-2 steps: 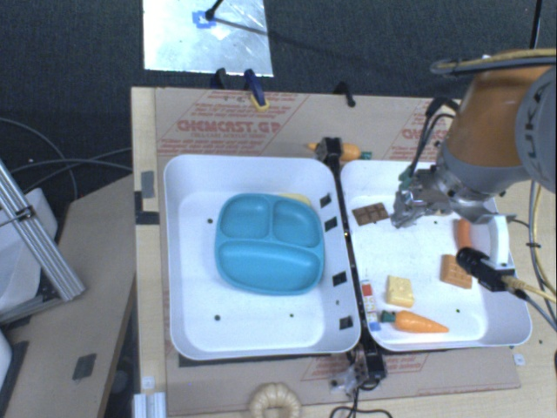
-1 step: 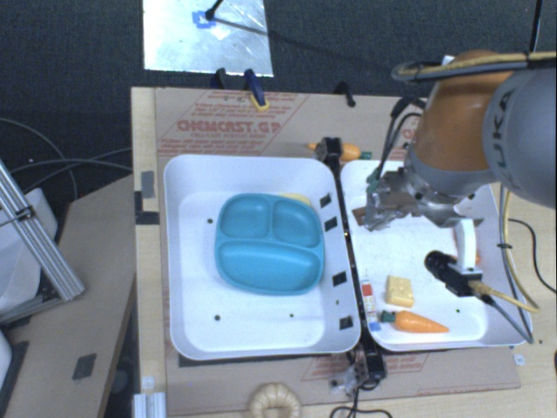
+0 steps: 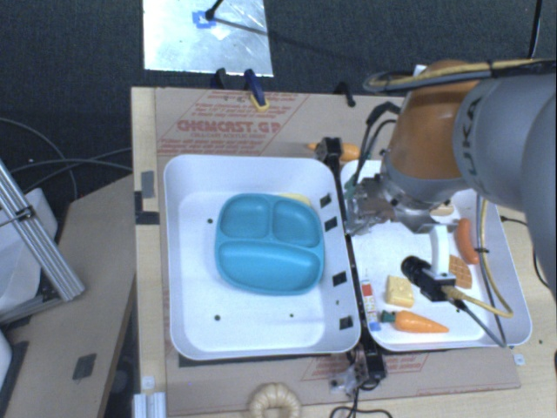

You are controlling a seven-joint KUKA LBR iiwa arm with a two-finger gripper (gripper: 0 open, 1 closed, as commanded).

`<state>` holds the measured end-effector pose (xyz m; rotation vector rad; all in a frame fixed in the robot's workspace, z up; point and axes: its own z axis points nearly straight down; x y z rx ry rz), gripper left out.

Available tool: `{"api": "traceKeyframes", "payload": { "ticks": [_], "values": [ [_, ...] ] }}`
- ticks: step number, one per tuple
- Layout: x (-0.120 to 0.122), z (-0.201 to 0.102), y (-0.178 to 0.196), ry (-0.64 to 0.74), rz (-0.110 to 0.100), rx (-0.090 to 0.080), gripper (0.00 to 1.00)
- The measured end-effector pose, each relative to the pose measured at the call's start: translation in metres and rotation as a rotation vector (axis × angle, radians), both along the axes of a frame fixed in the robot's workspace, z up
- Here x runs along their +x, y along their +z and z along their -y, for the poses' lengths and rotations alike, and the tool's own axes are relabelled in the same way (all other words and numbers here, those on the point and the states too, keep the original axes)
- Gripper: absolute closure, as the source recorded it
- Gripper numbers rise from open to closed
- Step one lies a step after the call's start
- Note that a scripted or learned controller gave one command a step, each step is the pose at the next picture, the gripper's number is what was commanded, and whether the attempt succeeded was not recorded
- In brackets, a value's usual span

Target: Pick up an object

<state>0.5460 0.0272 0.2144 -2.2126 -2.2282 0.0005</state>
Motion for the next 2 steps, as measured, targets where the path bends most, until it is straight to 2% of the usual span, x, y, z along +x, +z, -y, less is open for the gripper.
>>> {"api": "traceKeyframes", "payload": {
  "ticks": [1, 2],
  "values": [
    [-0.0011, 0.0042, 0.0203, -0.002, 0.004, 0.0, 1.0],
    [-0.0052, 0.005, 0.0195, -0.005, 0.002, -0.001, 1.0]
  ]
}}
